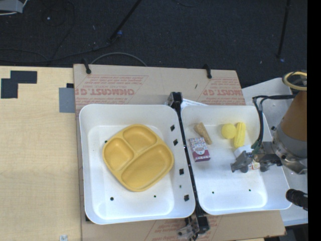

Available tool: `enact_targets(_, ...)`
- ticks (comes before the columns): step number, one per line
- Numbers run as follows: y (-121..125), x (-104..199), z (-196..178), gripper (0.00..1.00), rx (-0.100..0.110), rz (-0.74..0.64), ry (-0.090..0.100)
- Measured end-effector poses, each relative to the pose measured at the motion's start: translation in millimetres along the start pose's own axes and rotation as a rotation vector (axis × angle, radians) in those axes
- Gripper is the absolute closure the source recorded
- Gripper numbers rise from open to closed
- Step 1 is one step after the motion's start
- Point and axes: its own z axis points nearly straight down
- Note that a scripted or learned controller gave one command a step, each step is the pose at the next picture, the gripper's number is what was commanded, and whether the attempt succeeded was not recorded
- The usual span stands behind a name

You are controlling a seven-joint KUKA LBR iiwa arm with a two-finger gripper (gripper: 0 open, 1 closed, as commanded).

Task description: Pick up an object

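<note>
**Asker:** What is the overhead camera showing of the bench?

**Describer:** Two shallow white bins are sitting side by side on a cardboard sheet. The left bin [95, 205] is holding a yellow divided plate [138, 157] with three compartments, lying flat near its middle. The right bin [225, 200] is holding four small things in its upper half: a tan cone-shaped piece [203, 132], a small pink and white box [199, 149] just below it, a yellow ball [228, 130], and a yellow corn cob [240, 134] touching or just beside the ball.

**Asker:** Where is the arm, and is the hand holding anything?

**Describer:** The arm is reaching in from the right, its orange band at the frame's edge. The gripper [243, 162] is hanging over the right bin's right side, just below the corn cob. Its dark fingers are too small and blurred here, so I cannot tell whether they are spread or closed, and nothing is visibly held.

**Asker:** How should the pick go well?

**Describer:** In my judgement, the corn cob is the nearest candidate. Because the ball is crowding it, the fingers should be straddling the cob across its narrow width, centred along its length, and descending straight. A skewed approach risks nudging the ball or rolling the cob away.
</note>
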Motion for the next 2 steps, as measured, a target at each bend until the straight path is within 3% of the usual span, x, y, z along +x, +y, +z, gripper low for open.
enact_targets(1,2.5,0.1,-5.4,0.0,-0.011,-0.003,-0.002)
enact_targets(2,1.8,3.1,38.1,0.0,-0.007,-0.003,0.0)
